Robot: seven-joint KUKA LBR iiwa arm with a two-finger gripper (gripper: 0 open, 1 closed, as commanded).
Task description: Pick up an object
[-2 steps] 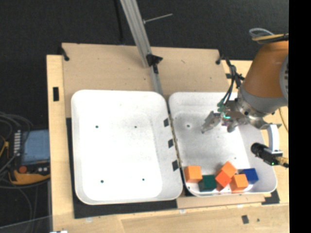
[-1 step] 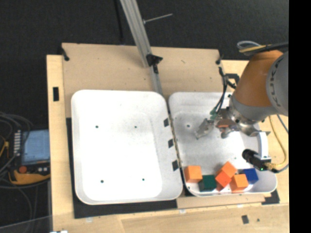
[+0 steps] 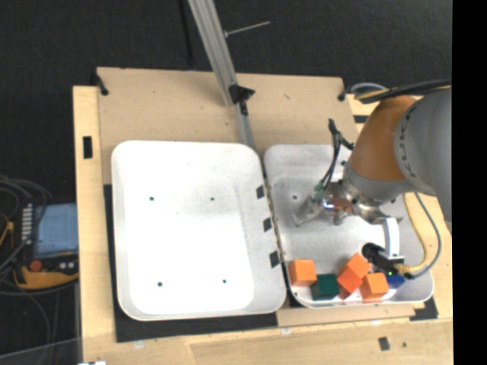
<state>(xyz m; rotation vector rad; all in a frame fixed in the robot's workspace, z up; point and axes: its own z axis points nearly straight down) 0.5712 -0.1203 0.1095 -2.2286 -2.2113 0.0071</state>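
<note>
My gripper hangs over the bare middle of the right bin, below the grey arm with its orange band. The blocks lie along that bin's near edge. An orange cube sits at the left, with a dark green block beside it. Two more orange blocks and a small blue piece follow to the right. The gripper stands apart from all of them, roughly a cube's width beyond the orange cube. No block shows at its tip.
The left bin is wide and white, its right rim against the right bin. A slanted metal pole crosses the bench's far side. Black cables trail from the wrist over the right bin's near right corner.
</note>
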